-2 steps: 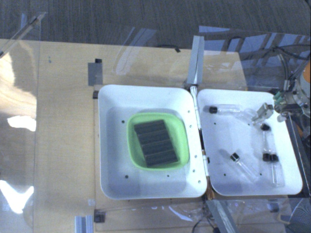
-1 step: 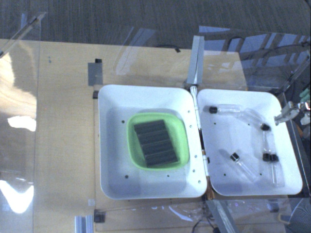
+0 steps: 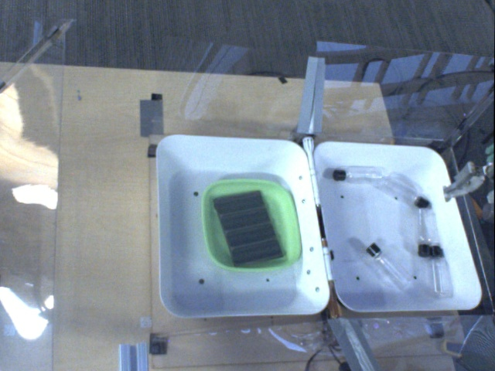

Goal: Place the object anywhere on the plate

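Note:
A green square plate [image 3: 213, 211] sits in the middle of the left white bin [image 3: 178, 176]. A dark grey ridged block [image 3: 247, 227] lies flat on the plate, turned slightly askew. At the far right edge of the camera view, a small pale part of my gripper [image 3: 466, 178] hangs over the right rim of the right bin [image 3: 402, 157]. It is far from the plate and the block, and nothing shows in its grasp.
Several clear tubes with black caps lie in the right bin: one at the back left [image 3: 360, 175], one in the front middle [image 3: 384, 260], others along the right side [image 3: 433, 265]. A grey metal post [image 3: 312, 95] stands behind the seam between the bins.

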Controlling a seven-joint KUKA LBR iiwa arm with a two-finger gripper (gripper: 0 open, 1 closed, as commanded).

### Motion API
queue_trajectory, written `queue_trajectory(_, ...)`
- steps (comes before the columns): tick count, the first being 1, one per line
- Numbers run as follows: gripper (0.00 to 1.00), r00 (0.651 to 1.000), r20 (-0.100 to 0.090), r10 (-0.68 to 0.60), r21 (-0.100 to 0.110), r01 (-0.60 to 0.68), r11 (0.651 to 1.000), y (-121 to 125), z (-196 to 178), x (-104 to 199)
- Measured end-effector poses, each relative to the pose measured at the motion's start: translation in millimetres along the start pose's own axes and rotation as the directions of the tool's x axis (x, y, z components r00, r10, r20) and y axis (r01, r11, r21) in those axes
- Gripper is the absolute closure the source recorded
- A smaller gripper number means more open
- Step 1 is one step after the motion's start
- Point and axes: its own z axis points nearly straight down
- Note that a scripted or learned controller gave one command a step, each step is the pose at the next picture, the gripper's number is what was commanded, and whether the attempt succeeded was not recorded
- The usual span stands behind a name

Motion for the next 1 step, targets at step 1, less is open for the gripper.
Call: queue_trajectory(1, 0.00, 0.999, 0.001, 0.050, -0.002, -0.050, 0.999, 0.8, -105.4, -1.9)
